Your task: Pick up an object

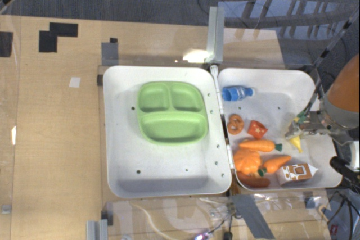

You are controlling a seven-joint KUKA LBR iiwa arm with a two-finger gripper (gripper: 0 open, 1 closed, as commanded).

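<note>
The right bin [281,87] holds several toy foods. A blue bottle [236,93] lies at its far left, with a brown pretzel [235,123] and a red piece [257,129] below it. Two carrots [259,145] [275,164], an orange pepper [247,161], a dark sausage [256,181] and a small brown-and-white carton [295,173] crowd the near side. My gripper [298,127] reaches in from the right, low over the bin's right part. A small yellow piece [296,144] lies just under it. The carrot's green top is a short way to its left.
The left bin [121,177] bears a green divided plate [170,111] in its middle. A metal post [215,36] stands behind the wall shared by the two bins. The arm's orange band [344,93] hangs over the right bin's right rim.
</note>
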